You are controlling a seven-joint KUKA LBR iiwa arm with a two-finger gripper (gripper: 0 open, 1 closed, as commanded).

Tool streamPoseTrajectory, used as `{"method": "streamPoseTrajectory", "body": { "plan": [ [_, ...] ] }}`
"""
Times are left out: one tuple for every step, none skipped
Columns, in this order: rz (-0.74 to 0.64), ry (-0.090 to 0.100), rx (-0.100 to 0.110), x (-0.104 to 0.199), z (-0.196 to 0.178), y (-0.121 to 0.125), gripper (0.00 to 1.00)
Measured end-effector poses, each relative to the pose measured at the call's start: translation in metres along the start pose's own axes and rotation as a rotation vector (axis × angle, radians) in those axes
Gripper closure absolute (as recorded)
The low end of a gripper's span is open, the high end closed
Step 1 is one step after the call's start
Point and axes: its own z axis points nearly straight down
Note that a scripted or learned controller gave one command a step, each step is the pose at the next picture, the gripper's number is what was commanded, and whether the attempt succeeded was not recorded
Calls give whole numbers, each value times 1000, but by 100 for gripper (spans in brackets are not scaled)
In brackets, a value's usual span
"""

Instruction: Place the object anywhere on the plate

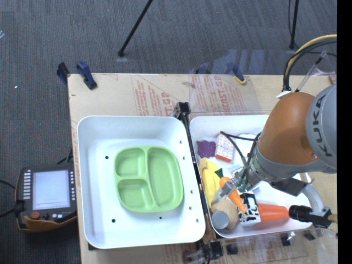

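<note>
One green plate (148,179), two white bins (88,147); gripper (237,181) over toys, grip unclear.

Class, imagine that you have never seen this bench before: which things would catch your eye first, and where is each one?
First comes the big orange band of the arm, looming over the right bin. Next is the green divided plate, alone in the middle of the left bin. Then the heap under the arm: a banana, a carrot, a purple piece.

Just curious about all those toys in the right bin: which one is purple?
The small purple piece at the bin's far left, beside the orange-and-white card. The banana is yellow, the carrot orange.
</note>
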Motion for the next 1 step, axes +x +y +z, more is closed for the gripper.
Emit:
{"method": "streamPoseTrajectory", "body": {
  "plan": [
    [-55,-2,-7,66,-49,38,100]
  ]
}}
